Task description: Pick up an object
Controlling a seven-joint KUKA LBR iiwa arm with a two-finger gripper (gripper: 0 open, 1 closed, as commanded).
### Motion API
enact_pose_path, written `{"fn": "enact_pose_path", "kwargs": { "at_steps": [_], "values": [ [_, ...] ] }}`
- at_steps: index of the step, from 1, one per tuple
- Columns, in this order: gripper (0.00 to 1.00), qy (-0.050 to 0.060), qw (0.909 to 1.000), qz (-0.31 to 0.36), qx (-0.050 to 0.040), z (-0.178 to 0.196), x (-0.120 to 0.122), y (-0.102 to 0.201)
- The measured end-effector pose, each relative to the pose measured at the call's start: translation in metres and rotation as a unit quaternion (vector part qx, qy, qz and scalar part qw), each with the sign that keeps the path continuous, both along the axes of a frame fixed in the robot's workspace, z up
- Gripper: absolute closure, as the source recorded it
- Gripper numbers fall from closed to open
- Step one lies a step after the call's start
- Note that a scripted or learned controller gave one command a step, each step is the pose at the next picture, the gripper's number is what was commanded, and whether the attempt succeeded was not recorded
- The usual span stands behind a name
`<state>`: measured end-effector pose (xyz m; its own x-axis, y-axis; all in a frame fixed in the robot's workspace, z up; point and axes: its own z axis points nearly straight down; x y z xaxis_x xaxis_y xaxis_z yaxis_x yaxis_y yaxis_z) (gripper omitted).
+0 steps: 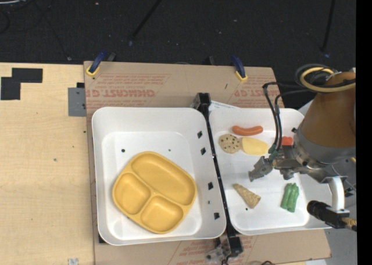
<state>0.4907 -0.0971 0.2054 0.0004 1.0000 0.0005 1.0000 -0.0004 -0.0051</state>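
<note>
Two shallow white bins are sitting side by side on the bench (pixel 40 159), on a sheet of brown cardboard (pixel 174 83) that is being held at its upper edge by two clamps with yellow and blue handles. The left bin (pixel 110 124), in the lower middle of the frame, is carrying a yellow divided plate (pixel 154 191) with three compartments, lying tilted toward the lower left. The right bin (pixel 273 220) is holding several small play-food pieces: a red sausage (pixel 247 130) near the upper middle of the bin, a brown cookie (pixel 229 143) just below and to the left of it, a pale yellow piece (pixel 254 146) just beside the cookie on its right, a tan wedge (pixel 248 195) lying lower down toward the bin's left side, and a green piece (pixel 289 197) standing out near the lower right. The arm (pixel 328 124) is reaching in from the right edge of the frame, its orange band filling the space above the wrist. The tool (pixel 260 169) is hanging over the middle of the right bin, between the yellow piece above and the wedge below, touching neither as far as can be seen. Its dark fingers are pointing left, and whether they are spread or closed I cannot tell; nothing is showing between them.
</note>
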Motion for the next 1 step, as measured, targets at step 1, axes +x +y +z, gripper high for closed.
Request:
{"fn": "enact_pose_path", "kwargs": {
  "at_steps": [1],
  "values": [
    [0.00,-0.002,1.0000,0.000,-0.0002,0.0016,0.0009,-0.0002]
  ]
}}
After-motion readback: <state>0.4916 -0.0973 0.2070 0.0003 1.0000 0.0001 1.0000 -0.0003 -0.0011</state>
